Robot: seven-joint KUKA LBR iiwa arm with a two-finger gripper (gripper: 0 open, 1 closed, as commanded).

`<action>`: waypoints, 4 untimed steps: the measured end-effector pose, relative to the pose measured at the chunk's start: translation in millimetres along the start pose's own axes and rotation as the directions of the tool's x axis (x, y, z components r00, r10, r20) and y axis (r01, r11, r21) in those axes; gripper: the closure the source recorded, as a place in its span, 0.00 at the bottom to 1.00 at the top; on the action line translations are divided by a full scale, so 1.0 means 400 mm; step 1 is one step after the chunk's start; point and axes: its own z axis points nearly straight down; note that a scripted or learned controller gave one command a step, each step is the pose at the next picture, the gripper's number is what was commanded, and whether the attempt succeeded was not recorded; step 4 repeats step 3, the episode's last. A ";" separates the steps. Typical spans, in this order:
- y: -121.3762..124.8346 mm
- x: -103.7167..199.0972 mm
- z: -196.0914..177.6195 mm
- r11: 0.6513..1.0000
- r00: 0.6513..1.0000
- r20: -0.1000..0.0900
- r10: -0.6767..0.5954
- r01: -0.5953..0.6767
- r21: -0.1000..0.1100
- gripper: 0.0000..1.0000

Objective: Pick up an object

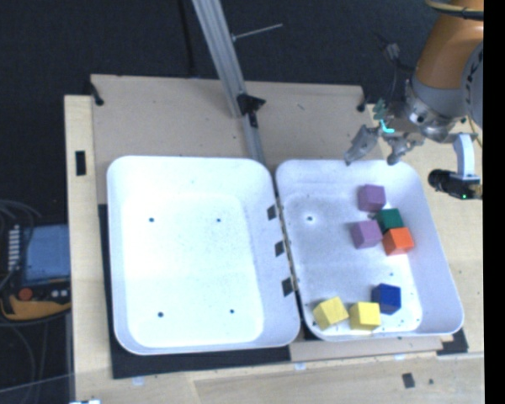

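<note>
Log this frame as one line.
end effector: open, above right bin's far rim | holding: nothing | nearest: purple block | grasp: not yet done

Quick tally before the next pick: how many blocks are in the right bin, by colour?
Purple blocks: 2
Yellow blocks: 2
Green block: 1
Orange block: 1
Blue block: 1
Total: 7, all in the right bin.

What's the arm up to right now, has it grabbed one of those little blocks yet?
Gripper open, holding nothing, poised over the right bin's far rim. Nearest block, a purple one, untouched. Nothing in the way.
</note>
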 end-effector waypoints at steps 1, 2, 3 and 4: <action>-0.021 0.007 0.146 1.000 1.000 -0.001 0.004 -0.004 0.003 0.00; -0.009 -0.008 0.245 1.000 1.000 0.003 0.004 -0.004 -0.014 0.00; 0.000 -0.011 0.260 1.000 1.000 0.005 0.004 -0.004 -0.023 0.00; 0.000 -0.011 0.260 1.000 1.000 0.005 0.004 -0.004 -0.023 0.00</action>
